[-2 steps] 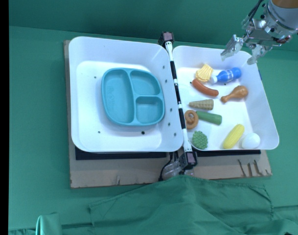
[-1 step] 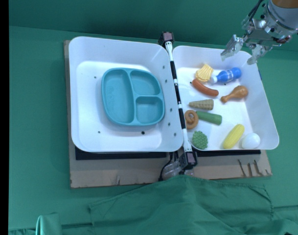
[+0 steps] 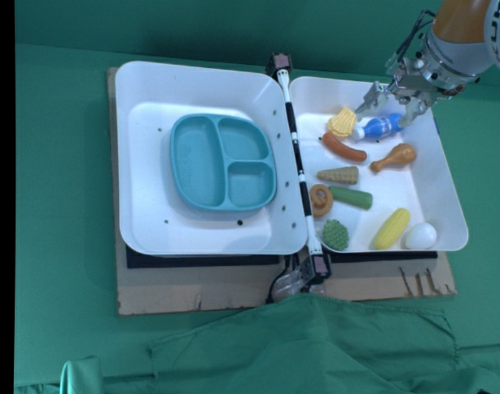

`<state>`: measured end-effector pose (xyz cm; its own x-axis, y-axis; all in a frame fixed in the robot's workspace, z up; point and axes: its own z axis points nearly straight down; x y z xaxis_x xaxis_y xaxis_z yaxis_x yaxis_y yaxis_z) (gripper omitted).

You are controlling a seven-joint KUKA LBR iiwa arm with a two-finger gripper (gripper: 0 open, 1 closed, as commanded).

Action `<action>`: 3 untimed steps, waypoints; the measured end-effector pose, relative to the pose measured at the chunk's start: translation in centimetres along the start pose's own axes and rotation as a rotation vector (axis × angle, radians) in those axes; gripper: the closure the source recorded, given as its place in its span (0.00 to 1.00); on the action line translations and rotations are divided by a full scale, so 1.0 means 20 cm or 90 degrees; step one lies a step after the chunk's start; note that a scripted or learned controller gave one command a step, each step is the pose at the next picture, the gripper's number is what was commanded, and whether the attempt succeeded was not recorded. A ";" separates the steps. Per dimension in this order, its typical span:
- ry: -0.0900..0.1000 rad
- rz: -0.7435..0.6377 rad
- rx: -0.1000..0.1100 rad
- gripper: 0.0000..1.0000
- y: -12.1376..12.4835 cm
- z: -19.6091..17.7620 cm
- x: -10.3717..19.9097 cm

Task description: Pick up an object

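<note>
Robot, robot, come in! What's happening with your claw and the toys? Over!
Gripper open, straddling the blue bottle in the right bin. Nothing lifted yet. Yellow toy and sausage crowd close.

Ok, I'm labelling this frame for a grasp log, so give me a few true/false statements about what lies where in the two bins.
1. The teal divided plate lies in the left bin. True.
2. The gripper hangs over the left bin. False: it is over the far end of the right bin, by the blue bottle.
3. The white egg sits in the right bin's near corner, beside the yellow corn. True.
4. The plate holds the sausage. False: the sausage lies in the right bin, and the plate's compartments hold nothing.
5. The drumstick lies in the right bin. True.
</note>
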<state>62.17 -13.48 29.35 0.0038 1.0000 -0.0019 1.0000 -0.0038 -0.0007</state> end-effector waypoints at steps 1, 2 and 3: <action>0.000 0.000 0.001 0.00 0.02 0.30 0.00; 0.000 0.000 -0.003 0.00 0.03 0.55 -0.01; -0.001 0.002 -0.010 1.00 0.04 0.46 -0.01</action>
<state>62.95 -13.76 20.10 0.0068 1.0000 -0.0041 0.9999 -0.0067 0.0154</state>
